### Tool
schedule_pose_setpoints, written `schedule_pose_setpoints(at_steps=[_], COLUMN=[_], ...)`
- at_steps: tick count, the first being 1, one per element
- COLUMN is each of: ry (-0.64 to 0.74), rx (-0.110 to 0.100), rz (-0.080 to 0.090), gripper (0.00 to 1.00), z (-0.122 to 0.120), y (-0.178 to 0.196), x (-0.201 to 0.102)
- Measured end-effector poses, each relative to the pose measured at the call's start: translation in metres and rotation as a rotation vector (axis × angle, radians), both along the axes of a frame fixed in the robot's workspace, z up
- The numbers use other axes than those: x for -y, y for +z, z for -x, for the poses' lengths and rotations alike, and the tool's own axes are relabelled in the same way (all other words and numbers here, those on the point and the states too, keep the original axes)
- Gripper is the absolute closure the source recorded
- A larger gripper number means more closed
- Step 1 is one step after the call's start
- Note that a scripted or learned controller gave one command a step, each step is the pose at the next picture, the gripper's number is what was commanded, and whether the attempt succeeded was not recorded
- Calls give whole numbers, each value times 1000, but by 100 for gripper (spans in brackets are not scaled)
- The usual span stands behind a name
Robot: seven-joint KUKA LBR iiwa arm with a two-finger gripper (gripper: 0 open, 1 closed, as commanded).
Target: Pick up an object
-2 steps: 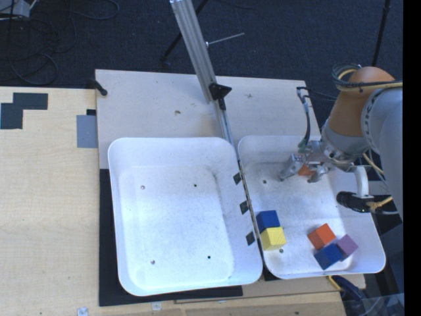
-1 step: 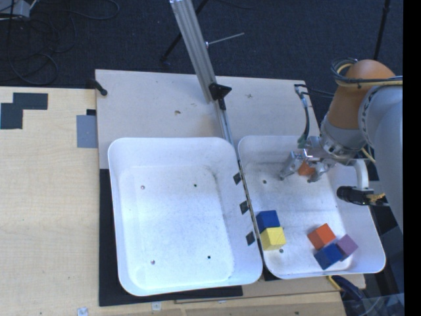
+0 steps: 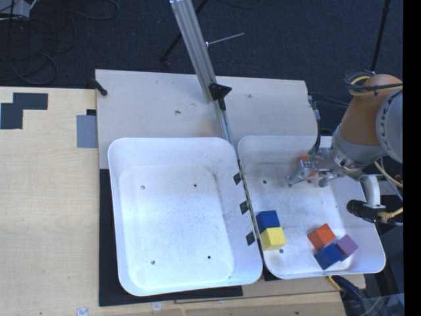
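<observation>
4 blocks lie near the front of the right bin (image 3: 289, 150), blue block (image 3: 267, 220) touching yellow block (image 3: 273, 237), orange block (image 3: 321, 236), purple block (image 3: 346, 245) and another blue block (image 3: 328, 256) clustered rightward, while the gripper (image 3: 309, 173) hovers farther back, jaw state unclear.

text: none legible | labels: none | brands: none | numbers: none | signs: none | checked: both bins, blocks, arm, bench board, all bare of any readable marking
</observation>
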State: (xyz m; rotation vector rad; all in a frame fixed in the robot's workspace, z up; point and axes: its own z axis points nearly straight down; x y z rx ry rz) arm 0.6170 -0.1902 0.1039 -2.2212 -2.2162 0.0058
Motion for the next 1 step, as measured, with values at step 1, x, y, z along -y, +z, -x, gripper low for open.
schedule_pose_setpoints(at_steps=[1], ry=[-10], rx=[-56], rz=[-5], gripper=[0], z=[-41], y=[-13], x=[-3])
